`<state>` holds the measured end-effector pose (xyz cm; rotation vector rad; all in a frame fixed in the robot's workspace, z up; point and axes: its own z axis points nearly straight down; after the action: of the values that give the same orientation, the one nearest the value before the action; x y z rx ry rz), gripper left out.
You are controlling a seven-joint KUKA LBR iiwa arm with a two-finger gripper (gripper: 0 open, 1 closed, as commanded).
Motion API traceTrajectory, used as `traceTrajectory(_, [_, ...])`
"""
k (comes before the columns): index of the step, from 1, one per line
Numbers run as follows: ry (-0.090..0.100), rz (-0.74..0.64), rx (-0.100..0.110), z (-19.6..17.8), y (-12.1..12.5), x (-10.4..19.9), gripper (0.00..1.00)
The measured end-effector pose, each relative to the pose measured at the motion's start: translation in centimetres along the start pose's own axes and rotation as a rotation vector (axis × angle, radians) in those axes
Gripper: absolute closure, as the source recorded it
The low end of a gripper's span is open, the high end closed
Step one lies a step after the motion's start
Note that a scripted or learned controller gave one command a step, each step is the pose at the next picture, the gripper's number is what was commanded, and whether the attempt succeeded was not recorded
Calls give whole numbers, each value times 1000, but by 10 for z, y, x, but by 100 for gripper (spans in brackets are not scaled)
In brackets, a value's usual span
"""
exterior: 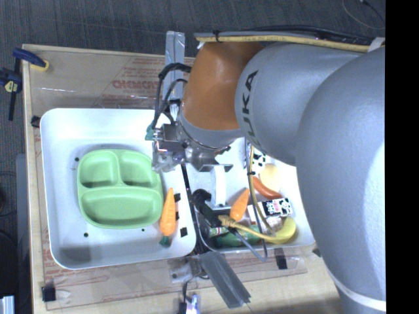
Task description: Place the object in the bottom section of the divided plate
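**Carrot beside plate, not yet placed**

A toy carrot lies in the left bin, just beside the lower-right edge of the green divided plate. Its long axis runs roughly top to bottom in the frame, with the green stem end lowest. Orange, tapered, smooth-looking. The gripper sits above it, toward frame centre, over the plate's right rim; its state cannot be read from this angle. The plate's large bottom section lies left of the carrot.

Right bin mostly behind arm
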<state>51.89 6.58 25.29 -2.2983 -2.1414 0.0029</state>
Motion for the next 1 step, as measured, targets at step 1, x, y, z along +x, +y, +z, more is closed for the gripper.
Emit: traceTrajectory(1, [-1,153,5,63,-44,3,100])
